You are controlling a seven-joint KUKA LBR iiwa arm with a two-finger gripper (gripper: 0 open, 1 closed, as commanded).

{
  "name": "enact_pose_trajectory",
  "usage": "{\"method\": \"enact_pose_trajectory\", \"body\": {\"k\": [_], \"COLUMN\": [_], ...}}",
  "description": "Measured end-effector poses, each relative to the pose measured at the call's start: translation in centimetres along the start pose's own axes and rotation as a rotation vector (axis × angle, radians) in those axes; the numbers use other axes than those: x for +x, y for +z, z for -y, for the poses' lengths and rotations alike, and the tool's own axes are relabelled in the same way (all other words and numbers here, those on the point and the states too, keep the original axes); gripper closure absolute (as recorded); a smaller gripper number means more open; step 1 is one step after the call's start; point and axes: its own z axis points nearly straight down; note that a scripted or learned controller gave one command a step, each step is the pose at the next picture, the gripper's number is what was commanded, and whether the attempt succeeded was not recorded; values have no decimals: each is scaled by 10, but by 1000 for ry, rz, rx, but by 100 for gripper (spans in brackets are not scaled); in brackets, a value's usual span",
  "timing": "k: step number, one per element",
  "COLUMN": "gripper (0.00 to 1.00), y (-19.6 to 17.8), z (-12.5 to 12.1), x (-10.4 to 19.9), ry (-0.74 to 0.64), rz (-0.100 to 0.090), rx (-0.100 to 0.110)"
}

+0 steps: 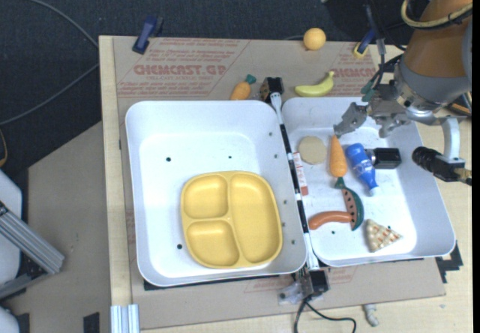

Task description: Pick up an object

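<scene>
Presently, stock as seen from above. Left bin (150, 136): one yellow divided plate (230, 219) with three compartments, lying toward the near side. Right bin (427, 196): a round tan cookie (312, 148) near the far left corner; a toy carrot (337, 158) just beside it; a blue bottle (363, 165) just right of the carrot; a small black block (387, 157) touching the bottle's far end; a watermelon slice (350, 202) nearer the front; a red sausage (330, 219) touching that slice; a pizza wedge (381, 235) at the near right. On the table (187, 73) beyond the bins: a second small carrot (241, 90), a banana (316, 85), an orange ball (314, 38) and a blue clip (146, 34). Table surface printed in red, partly legible as "CHEMCAST GP". My claw (373, 115) hangs over the right bin's far edge, fingers spread apart with nothing between them, above and behind the bottle and carrot.
</scene>
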Motion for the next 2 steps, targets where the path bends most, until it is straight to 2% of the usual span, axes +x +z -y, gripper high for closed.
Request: {"method": "enact_pose_trajectory", "body": {"k": [1, 2], "gripper": [0, 100], "y": [132, 121], "z": [2, 1], "x": [-28, -27], "ry": [1, 1], "rz": [1, 1], "rx": [1, -2]}}
